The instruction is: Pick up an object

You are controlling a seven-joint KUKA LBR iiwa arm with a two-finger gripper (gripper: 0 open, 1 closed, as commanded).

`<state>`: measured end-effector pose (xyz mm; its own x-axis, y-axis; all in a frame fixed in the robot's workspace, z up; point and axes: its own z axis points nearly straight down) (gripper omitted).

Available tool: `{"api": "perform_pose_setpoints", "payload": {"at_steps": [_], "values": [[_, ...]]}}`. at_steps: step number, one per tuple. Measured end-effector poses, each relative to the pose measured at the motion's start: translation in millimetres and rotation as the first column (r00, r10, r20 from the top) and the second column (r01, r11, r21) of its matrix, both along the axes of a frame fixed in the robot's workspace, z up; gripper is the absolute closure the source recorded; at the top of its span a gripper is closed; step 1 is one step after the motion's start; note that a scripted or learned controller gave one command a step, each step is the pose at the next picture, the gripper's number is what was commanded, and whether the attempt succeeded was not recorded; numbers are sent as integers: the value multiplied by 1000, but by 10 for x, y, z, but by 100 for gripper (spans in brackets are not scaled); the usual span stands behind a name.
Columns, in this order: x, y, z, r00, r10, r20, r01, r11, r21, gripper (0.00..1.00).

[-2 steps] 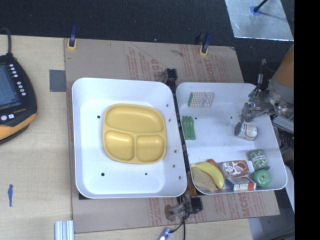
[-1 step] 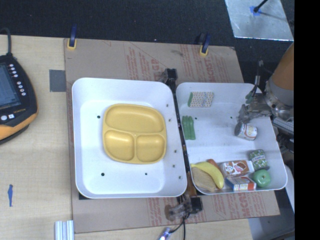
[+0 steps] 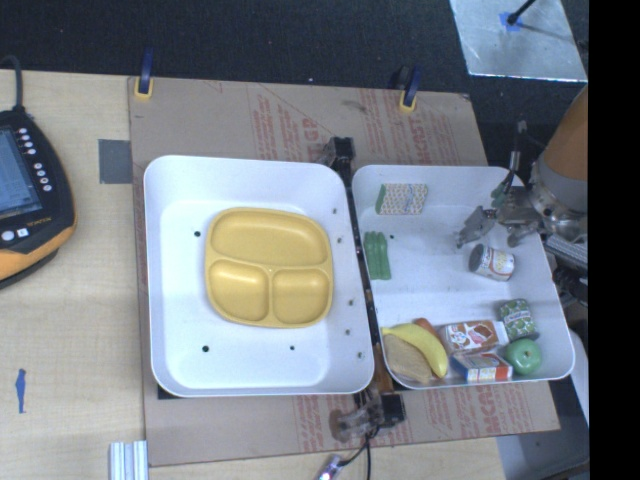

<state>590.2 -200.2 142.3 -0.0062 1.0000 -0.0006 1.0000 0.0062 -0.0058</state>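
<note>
My gripper [image 3: 493, 232] hangs over the upper right part of the right bin [image 3: 440, 238], its two fingers spread open with nothing between them. Just below the fingertips, a small white and brown can [image 3: 493, 262] lies on its side on the bin floor. Along the bin's front edge lie a banana [image 3: 424, 346], a tan bread piece [image 3: 403, 361], a red and white carton [image 3: 471, 336], a green apple [image 3: 522, 356] and a small green patterned pack [image 3: 517, 318]. A speckled packet [image 3: 401, 198] and a green strip [image 3: 377, 254] lie near the left wall.
The left bin [image 3: 180, 208] holds a yellow divided plate [image 3: 268, 266]. A teach pendant [image 3: 25, 198] rests on the bench at the far left. Both bins sit on a cardboard sheet [image 3: 260, 118] held by clamps.
</note>
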Motion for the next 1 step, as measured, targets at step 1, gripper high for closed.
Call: {"api": "perform_pose_setpoints", "payload": {"at_steps": [1], "values": [[147, -57, -509, 1000, 3, -1, -3, 1000, 0, 0]]}}
